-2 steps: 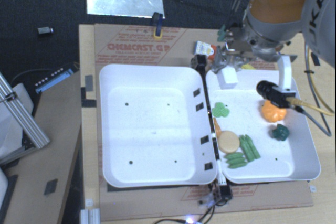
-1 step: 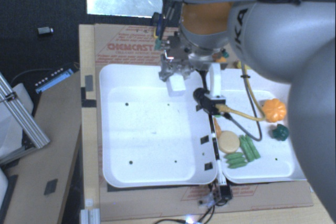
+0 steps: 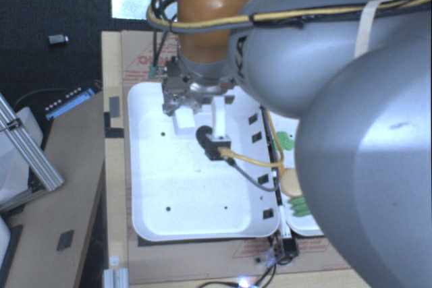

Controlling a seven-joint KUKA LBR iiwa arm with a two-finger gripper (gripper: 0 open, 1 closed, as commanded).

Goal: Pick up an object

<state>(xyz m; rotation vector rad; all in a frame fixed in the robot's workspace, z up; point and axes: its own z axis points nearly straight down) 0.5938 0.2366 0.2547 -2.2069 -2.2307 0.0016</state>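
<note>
The grey arm point(image 3: 337, 77) fills the right and upper part of the view, its orange band point(image 3: 216, 3) sitting over the far end of the left bin. Two white bins lie side by side on brown cardboard point(image 3: 115, 145), which carries faded red printing near its far edge that cannot be read. The left bin point(image 3: 182, 212) is the one fully seen; the right bin point(image 3: 304, 229) shows as a narrow strip beside the arm.

The gripper point(image 3: 199, 125) hangs low over the far part of the left bin, two pale fingers pointing down with a gap between them and nothing held.

In the right bin strip lie three small things: a green piece point(image 3: 285, 141), a tan round object point(image 3: 291, 182) nearer, and another green piece point(image 3: 300, 208) nearest.
</note>
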